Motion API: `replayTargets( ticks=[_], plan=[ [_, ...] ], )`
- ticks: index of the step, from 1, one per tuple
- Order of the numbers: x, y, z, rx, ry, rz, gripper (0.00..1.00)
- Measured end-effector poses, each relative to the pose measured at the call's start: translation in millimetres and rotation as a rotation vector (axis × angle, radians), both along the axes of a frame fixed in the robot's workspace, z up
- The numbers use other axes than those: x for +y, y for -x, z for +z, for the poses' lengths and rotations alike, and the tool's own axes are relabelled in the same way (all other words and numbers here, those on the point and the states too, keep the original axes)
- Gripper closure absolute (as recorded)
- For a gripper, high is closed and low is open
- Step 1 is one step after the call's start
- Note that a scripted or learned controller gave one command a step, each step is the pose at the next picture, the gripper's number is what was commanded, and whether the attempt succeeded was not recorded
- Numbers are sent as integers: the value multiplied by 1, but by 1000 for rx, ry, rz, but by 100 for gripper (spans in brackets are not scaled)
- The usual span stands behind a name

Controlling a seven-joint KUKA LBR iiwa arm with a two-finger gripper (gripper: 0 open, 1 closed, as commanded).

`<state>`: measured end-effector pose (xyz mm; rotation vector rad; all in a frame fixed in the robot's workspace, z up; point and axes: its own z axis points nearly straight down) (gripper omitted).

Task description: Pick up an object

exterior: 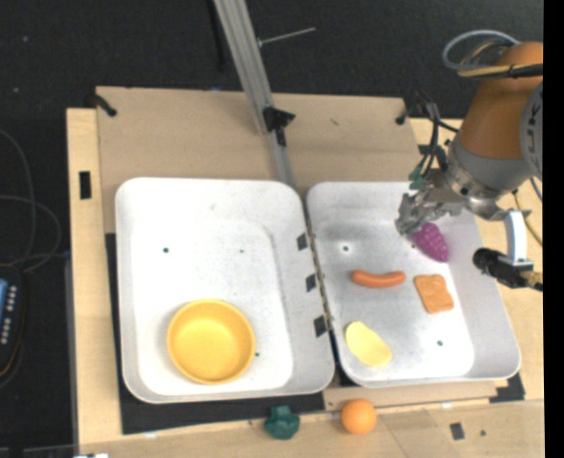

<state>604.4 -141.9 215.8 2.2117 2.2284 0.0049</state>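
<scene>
Yellow bowl (211, 340) in lower left bin (148, 208). Further right, in right bin (358, 218): pale yellow piece (366, 343) low, orange sausage (378, 278) lying left-right at centre, orange cracker (434, 293) beside it. Purple grape bunch (431, 240) upper right, long axis running upper left to lower right, just below and right of gripper (417, 214), touching or nearly so. Finger opening: cannot tell; nothing seen held.

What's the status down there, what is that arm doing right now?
Hand low in right bin, at purple grapes. Grip unconfirmed. Sausage, orange biscuit lie nearby, apart.
</scene>
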Motion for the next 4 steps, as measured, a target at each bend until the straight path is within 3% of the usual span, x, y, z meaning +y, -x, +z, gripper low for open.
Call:
replayTargets(
  ticks=[2, 4],
  plan=[
    [118, -33, 7, 1, -1, 0, 100],
    [205, -54, 20, 1, -1, -1, 100]
  ],
)
